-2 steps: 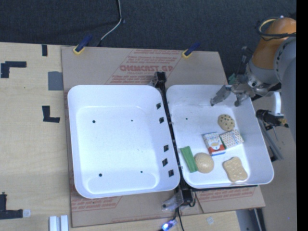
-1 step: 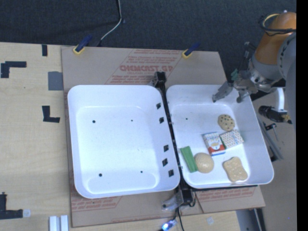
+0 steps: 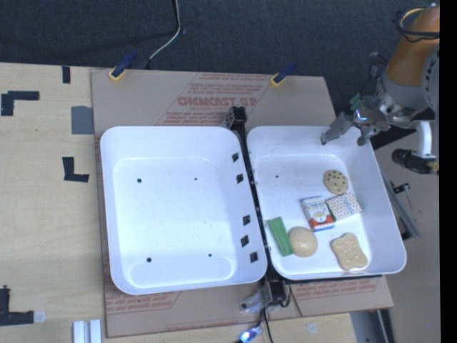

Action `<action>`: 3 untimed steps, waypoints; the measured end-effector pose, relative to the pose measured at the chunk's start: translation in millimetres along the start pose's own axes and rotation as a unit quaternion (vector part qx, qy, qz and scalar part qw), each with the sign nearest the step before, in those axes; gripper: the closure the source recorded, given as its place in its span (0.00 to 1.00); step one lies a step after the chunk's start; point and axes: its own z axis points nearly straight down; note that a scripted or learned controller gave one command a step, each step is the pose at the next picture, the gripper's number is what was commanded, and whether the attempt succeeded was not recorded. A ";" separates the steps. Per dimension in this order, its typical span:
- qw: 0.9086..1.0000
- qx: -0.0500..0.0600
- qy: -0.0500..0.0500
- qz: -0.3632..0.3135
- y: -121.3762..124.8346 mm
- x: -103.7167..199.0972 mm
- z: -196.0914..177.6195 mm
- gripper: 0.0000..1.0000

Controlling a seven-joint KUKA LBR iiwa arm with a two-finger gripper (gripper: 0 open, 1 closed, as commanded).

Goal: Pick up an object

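The things to pick from all lie in the right bin (image 3: 371,164), gathered toward its near-right corner. A round speckled cookie (image 3: 335,181) sits farthest back of the group, near the right wall. Just in front of it are a small box with a blue and red face (image 3: 317,212) and, touching its right side, a pale checkered packet (image 3: 344,205). Nearer the front edge, a green bar (image 3: 279,236) lies close to the bin's left wall, with a tan round bun (image 3: 303,241) pressed against its right side. A tan biscuit-shaped piece (image 3: 348,252) rests by the front-right corner, apart from the bun.

The hand (image 3: 345,131) hangs over the far-right corner of the right bin, well apart from all of the objects. Its two fingers are spread, one pointing left over the bin's back rim and one down toward the right wall, and nothing is between them.

The left bin (image 3: 114,191) stands beside the right one, the two touching along a middle seam. Both rest on a cardboard sheet (image 3: 214,102) on the surface, clamped at its far edge by two yellow and blue clips (image 3: 123,66).
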 end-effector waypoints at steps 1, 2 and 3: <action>1.000 0.003 0.000 -0.001 -1.1 1.4 36.8 0.00; 1.000 0.000 0.000 -0.001 0.1 0.8 15.1 0.00; 1.000 0.002 0.000 -0.001 -0.8 1.5 36.8 0.00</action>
